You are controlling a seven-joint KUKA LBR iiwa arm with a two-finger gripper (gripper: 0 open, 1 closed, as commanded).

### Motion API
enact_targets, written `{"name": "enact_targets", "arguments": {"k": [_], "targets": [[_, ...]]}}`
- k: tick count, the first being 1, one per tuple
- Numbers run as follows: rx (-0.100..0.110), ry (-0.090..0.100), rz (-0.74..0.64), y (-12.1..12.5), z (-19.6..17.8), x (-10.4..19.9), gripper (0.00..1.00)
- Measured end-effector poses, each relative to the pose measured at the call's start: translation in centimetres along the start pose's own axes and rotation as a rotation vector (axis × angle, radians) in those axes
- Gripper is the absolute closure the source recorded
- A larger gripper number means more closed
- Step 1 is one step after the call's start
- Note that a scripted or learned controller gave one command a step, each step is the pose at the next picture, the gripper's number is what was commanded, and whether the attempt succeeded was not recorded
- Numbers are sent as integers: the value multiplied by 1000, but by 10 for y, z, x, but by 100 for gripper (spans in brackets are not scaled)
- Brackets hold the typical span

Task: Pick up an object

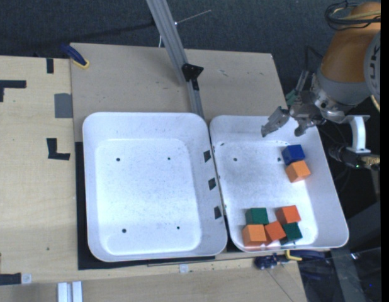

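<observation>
Well, bottom right: cluster of orange and green blocks (272,225) packed tight, fingers may jam | mid right: blue block (293,152) touching orange block (298,170), could drag both | upper right: gripper (286,126) spread apart, holding nothing, above right bin (245,162).

No text, label, brand, number or sign can be read on anything here.

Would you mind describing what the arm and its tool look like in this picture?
The arm has a rounded orange band over a grey wrist section, with thin dark cables looping above it at the top right. The tool is a small metallic grey assembly ending in two short dark fingers. A white bracket-like part sits just to its right.
</observation>
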State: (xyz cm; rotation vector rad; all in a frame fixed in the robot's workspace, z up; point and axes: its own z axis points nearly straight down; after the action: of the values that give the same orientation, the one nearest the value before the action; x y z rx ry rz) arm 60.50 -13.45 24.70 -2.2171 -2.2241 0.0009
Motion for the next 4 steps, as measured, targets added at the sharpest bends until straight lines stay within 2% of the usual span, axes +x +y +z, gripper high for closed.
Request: {"name": "enact_targets", "arguments": {"k": [1, 4], "targets": [[0, 0, 0, 0, 0, 0, 0], [7, -1, 1, -3, 153, -6, 0]]}}
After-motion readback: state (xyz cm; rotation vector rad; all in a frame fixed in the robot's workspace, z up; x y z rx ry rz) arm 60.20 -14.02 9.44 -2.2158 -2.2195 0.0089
